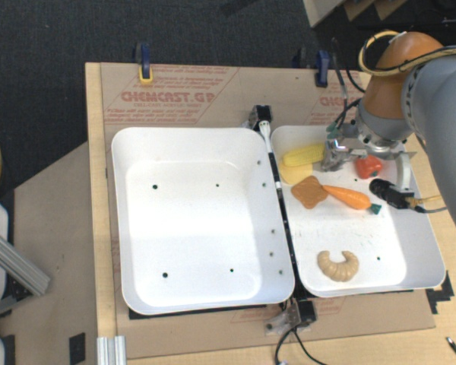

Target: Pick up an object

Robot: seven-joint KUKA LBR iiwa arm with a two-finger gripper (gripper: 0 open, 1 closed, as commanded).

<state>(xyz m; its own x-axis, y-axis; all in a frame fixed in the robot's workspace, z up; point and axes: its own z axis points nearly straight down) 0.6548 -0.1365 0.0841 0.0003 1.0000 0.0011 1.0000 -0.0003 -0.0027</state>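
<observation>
Two bins [129,204], one carrot [348,197], one croissant [338,265].

left bin [137,226]: smooth white plastic, faint sheen
right bin [410,268]: the same smooth white plastic
tabletop [213,97]: matt brown board, printed with red lettering
carrot [348,197]: smooth orange plastic, slightly glossy
croissant [339,265]: pale tan, ridged, matt
yellow piece [302,156]: smooth, glossy plastic
brown slice [310,192]: matt, rough-looking
arm [433,90]: grey casing, satin; the orange band glossy
floor [61,21]: dark, coarse carpet
</observation>
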